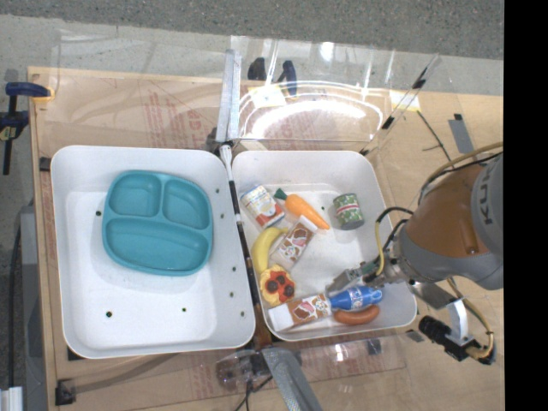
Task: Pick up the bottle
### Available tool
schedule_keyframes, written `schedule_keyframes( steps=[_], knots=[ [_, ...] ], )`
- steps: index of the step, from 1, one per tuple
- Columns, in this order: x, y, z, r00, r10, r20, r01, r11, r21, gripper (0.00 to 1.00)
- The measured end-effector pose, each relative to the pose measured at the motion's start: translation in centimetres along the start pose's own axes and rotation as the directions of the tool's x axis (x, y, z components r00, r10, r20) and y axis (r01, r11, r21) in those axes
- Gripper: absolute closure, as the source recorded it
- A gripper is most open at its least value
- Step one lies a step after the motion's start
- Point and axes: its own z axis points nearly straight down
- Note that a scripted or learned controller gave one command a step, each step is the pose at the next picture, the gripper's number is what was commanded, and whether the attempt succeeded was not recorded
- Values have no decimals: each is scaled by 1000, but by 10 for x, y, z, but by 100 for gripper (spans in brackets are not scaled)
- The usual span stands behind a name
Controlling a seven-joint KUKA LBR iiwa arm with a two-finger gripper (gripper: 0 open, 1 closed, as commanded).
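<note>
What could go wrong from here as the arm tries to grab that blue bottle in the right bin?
The blue bottle lies on its side right against the sausage, so the hand might catch or drag both. It is also near the right bin's front wall, which may block a clean approach. Being round, the bottle could roll toward the snack packet if pushed.
</note>
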Motion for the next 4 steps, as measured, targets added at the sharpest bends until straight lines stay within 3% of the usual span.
schedule_keyframes(
  steps=[1,2,3,4],
  knots=[
    [-11,-1,-51,979,-202,5,202,979,-2,0],
    [9,2,13,957,-289,0,289,957,0,0],
    [8,1,2,957,-290,2,290,957,0,100],
    [65,30,-57,979,206,0,-206,979,-2,100]
  ],
)
